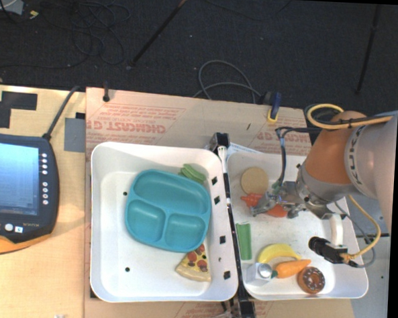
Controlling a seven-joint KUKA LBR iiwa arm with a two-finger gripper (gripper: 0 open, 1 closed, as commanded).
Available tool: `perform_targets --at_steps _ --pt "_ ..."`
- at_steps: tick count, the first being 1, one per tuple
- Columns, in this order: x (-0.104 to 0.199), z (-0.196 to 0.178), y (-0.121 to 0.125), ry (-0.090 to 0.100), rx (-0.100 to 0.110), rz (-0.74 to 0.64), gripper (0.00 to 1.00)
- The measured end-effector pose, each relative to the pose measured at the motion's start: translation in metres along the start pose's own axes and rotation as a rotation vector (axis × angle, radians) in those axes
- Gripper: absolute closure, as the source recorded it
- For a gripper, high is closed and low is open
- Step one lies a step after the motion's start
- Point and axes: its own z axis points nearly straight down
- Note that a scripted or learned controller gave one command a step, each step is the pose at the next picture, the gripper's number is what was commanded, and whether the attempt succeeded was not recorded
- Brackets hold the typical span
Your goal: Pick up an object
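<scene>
The gripper (279,201) is low over the far half of the right bin (303,234), at the end of the grey arm that comes in from the right. From this slant I cannot tell whether the gripper is wide or narrow, nor whether it holds anything.

Just at its left side is a small red thing (251,200). It is so close that I cannot tell whether the two touch. A little farther away is a round tan disc (255,180), close to the far left corner of this bin.

Along the left wall of the right bin lies a green block (244,240), well apart from the gripper. At the near side of the bin there is a group of toy foods:
- a yellow banana (279,252)
- an orange carrot (292,268) just beside the banana
- a brown doughnut (311,280) to the right of the carrot
- a small grey thing (265,272) to the left of the carrot

In the left bin (111,217) a teal divided plate (167,210) takes up the middle. A green piece (193,173) is at its far right edge, and a pizza slice (194,263) lies near its near right corner.

Both bins stand on a sheet of cardboard (161,122) on the counter (30,279). A control pendant (12,187) with a blue screen is at the far left.
</scene>
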Motion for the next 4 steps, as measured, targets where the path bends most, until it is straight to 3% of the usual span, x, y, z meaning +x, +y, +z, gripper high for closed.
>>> perform_targets --at_steps 1,2,3,4 --pt "-0.003 -0.01 -0.003 0.0 0.007 0.005 1.0" --pt "-0.003 -0.009 -0.003 0.0 0.007 0.006 0.0" --pt "-0.003 0.0 0.055 -0.002 0.0 0.003 0.0" --pt "-0.004 -0.01 0.051 0.0 0.015 0.001 1.0"
